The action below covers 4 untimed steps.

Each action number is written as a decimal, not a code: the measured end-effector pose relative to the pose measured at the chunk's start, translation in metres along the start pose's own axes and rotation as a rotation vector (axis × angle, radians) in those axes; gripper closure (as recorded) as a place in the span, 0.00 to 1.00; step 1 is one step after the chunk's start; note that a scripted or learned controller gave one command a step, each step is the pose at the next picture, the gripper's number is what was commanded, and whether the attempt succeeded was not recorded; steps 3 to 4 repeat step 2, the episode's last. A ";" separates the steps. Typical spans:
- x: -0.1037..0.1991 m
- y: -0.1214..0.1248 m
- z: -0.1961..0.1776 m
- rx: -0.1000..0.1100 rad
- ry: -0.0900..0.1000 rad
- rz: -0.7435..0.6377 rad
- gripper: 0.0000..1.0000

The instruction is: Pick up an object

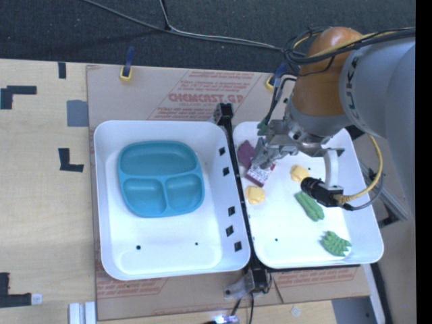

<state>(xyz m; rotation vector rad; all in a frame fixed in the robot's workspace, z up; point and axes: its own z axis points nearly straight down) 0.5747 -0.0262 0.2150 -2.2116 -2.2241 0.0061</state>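
The camera view looks down on two shallow white bins set side by side on a cardboard-covered bench. Nearest the front edge of the right bin [364,252] lies a ridged green piece [335,243], close to the front right corner. Farther in, a long green piece [310,205] lies at a slant near the bin's middle, and a small yellow lump [255,195] sits against the left wall, just beside the divider between the bins. A second yellow piece [298,174] rests a little farther back, toward the middle. In the left bin [108,248] a blue divided plate [161,178] takes up the back half, its three compartments facing up. Toward the back left corner of the right bin, the gripper [268,155] hangs low over a purple object [246,152] and a small pink-and-white packet [258,175]; I cannot tell whether its fingers are spread or pressed together, nor whether they touch either thing. Above it the grey arm [378,79] with its orange band reaches in from the right, cables looping around the wrist. Beyond the bins, yellow clamps [126,73] grip the cardboard's far edge.
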 end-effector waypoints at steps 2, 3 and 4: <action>0.090 0.000 -0.003 -0.002 0.000 -0.001 1.00; 0.090 0.000 -0.003 -0.002 0.000 -0.001 1.00; 0.090 0.000 -0.003 -0.002 0.000 -0.001 1.00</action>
